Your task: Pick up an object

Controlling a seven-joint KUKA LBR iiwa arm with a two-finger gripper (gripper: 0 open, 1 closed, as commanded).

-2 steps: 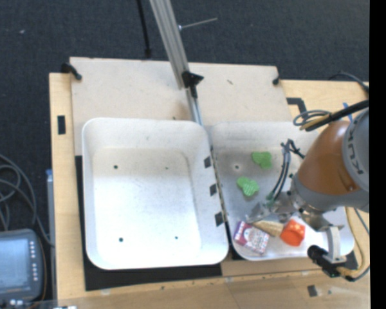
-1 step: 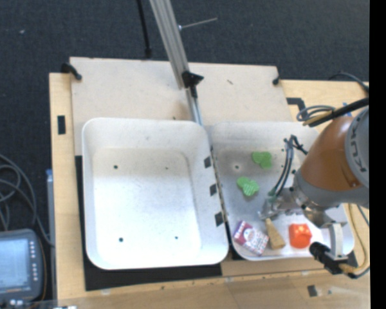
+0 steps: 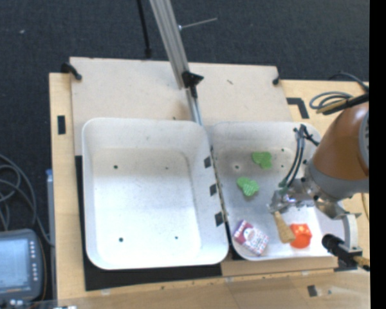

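Note:
The right bin (image 3: pixel 244 140) holds two green pieces, one (image 3: pixel 262 159) toward the back and one (image 3: pixel 248 187) in the middle. A red and white packet (image 3: pixel 251 237) lies at the bin's front. A tan stick-like piece (image 3: pixel 284 227) lies beside a red-orange block (image 3: pixel 300 235) at the front right. My gripper (image 3: pixel 280 205) hangs low over the right side of this bin, just above the tan piece's upper end. The arm's orange band (image 3: pixel 344 147) rises behind it.
The left bin (image 3: pixel 148 192) sits beside the right one. A slanted metal pole (image 3: pixel 170 37) runs from the back down to the gap between the bins. Cables (image 3: pixel 328 100) lie at the bench's back right. A monitor (image 3: pixel 9 262) stands at the lower left.

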